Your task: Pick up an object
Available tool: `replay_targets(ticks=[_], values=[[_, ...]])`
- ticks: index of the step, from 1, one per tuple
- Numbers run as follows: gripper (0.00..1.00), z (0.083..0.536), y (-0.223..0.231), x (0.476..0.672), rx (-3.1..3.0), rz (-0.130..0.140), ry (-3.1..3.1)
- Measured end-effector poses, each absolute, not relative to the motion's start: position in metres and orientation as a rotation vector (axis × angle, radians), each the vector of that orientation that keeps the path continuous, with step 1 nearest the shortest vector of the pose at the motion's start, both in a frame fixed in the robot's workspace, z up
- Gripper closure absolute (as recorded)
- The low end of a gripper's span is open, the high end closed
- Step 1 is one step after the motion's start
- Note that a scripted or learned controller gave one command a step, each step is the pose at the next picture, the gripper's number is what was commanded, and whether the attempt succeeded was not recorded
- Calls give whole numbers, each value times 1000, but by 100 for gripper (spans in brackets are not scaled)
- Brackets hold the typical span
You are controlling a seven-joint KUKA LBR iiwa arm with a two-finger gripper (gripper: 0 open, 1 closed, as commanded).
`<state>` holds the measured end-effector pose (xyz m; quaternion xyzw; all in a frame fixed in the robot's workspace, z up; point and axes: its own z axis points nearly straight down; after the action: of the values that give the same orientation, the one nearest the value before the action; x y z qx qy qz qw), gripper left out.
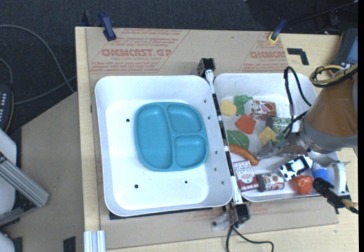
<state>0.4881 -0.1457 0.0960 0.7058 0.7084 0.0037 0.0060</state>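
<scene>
The right bin (259, 81) holds several small items: a yellow piece (228, 107), a green block (243, 100), a red and white packet (262, 107), an orange-red cube (245, 124), a green pepper (239, 138) and an orange sausage shape (245, 155). Along the near wall lie a small labelled packet (243, 174), a little can (272, 181), a black and white toy (293, 168), an orange ball (302, 184) and a blue piece (320, 174). My gripper (278, 144) hangs low in this bin, beside a yellow chunk (267, 135) and a green-tinted wrapper (280, 124). The arm's body hides the bin's right side.
The left bin (114, 103) holds a blue divided plate (170, 134). A black clip (205, 66) sits at the far end of the rim between the bins. Cardboard (170, 46) covers the bench around them. Black and yellow cables (318, 77) loop above the arm.
</scene>
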Motion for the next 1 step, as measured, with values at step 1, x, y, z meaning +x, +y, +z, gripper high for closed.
replay_targets(ticks=[1], values=[[0,85,-128,551,2220,1,2223]])
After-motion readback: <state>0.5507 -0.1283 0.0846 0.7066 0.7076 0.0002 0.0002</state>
